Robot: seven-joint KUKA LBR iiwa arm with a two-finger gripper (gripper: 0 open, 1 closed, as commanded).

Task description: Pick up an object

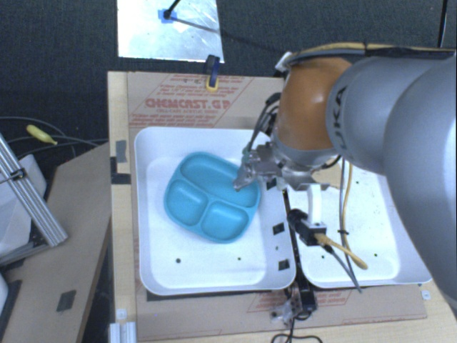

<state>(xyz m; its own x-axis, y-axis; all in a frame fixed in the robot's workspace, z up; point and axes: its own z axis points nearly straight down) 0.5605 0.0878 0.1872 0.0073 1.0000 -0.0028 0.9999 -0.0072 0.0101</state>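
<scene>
So here's what you've got: a blue plate (207, 206) sitting in the left bin (153, 191), roughly in the middle and a bit toward the far side. It looks like smooth, slightly glossy plastic, with a rounded outline and raised ridges splitting it into three compartments. It lies flat on the bin floor.

Both bins are shallow white trays with rounded corners and a few small dark dots on the floor. The right bin (378, 249) butts up against the left one. Under them is a sheet of brown cardboard (189, 95) with red print on it.

Your arm (385, 113) is a fat grey cylinder coming in from the right, with the shiny orange band (307, 106) just above the wrist. The end effector (245, 179) is down at the plate's right-hand rim, on the far side, and its tip looks to be touching or just over the edge. Honestly I can't tell if it's clenched or released from this angle, and I can't see the plate actually gripped.
</scene>
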